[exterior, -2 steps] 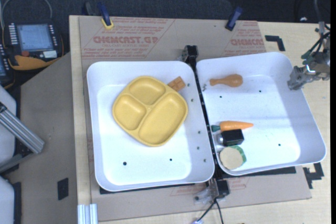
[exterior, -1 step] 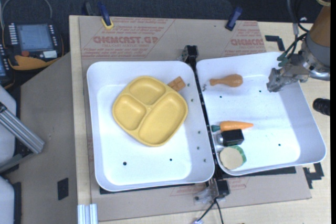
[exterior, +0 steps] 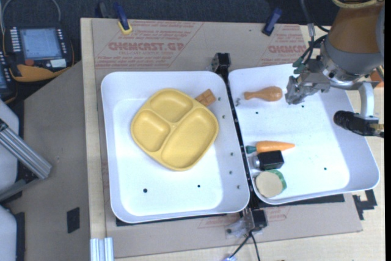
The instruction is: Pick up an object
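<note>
Camera view: the end effector [exterior: 297, 93] hovers in the right bin [exterior: 360, 171] just beside the toy drumstick [exterior: 264, 94]; its grip state is unclear. Approach step; next, descend over the drumstick.

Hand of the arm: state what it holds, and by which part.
Nothing is seen held. The hand hovers in the right bin, just right of the drumstick.

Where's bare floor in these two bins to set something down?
Right bin: free across its centre and right, between the gripper and the near rim. Crowded at its left wall: carrot, black block, round lid. Drumstick lies up top. Left bin: free along its near edge, below the yellow tray.
</note>
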### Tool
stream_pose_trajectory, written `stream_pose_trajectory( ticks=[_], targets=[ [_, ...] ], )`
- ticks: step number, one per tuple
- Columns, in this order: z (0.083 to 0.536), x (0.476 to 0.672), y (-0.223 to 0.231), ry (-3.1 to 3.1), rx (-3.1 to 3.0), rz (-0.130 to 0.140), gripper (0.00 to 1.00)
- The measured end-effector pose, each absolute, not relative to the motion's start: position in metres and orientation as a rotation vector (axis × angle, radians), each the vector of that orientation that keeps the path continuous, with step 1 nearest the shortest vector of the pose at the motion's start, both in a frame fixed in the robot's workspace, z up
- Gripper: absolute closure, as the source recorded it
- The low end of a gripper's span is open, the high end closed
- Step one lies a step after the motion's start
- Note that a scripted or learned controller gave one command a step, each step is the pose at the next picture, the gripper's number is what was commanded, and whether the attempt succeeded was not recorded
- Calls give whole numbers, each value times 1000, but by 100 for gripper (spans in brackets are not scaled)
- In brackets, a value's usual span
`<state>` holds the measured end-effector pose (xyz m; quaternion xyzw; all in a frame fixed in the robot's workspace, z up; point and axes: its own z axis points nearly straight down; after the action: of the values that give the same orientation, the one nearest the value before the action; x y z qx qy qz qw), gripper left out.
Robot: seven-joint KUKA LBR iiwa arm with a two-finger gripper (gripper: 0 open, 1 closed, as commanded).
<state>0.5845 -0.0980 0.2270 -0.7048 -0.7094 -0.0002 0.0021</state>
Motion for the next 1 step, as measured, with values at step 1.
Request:
stream_pose_trajectory(
  ticks=[1],
  targets=[
    [236, 596, -43, -2229, -2214, -5, 100]
  ],
)
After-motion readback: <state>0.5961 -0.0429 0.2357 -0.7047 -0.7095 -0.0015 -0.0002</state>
